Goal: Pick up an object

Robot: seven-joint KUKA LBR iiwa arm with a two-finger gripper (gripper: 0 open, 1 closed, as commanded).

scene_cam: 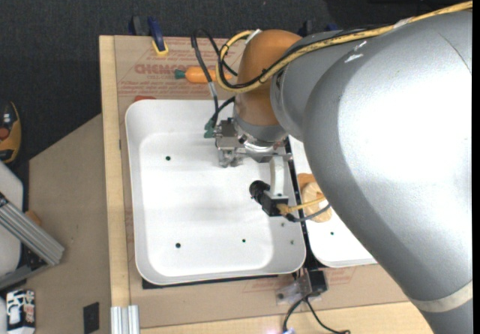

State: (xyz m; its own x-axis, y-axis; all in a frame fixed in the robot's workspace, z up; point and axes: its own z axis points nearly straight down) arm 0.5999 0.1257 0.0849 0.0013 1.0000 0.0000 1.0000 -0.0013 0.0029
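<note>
Brown bench [120, 197] carries white left bin [150, 197]. Jaws [227, 157] hang low over it, hunting object; grip state: cannot tell.

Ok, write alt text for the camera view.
A large grey robot arm with an orange band reaches from the right, its end effector low over the left white bin. A tan object lies by the divide between the two bins.
</note>
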